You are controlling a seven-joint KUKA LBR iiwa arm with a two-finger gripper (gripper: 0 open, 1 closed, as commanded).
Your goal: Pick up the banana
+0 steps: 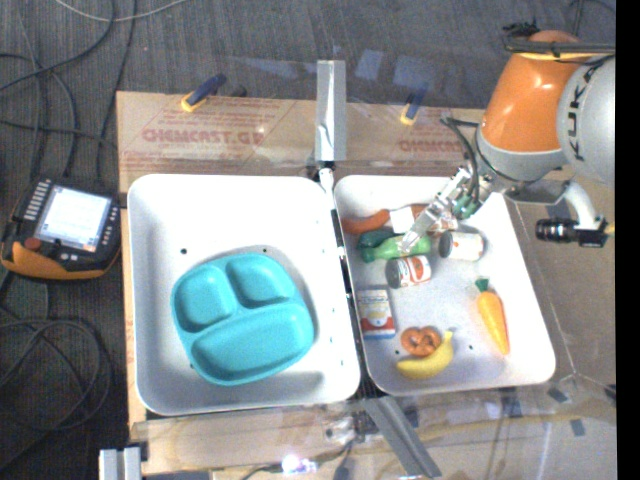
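The yellow banana lies curved near the front edge of the right bin, with a red pretzel touching its top side. My gripper hangs over the back half of that bin, slanting down to the left from the orange-banded wrist. Its tip is just above a green bottle and well behind the banana. Nothing can be made out in it.
Around the gripper lie an orange-red sausage shape, a tin can and a white bottle. A carrot sits right of the banana and a small carton to its left. The left bin holds a blue divided plate.
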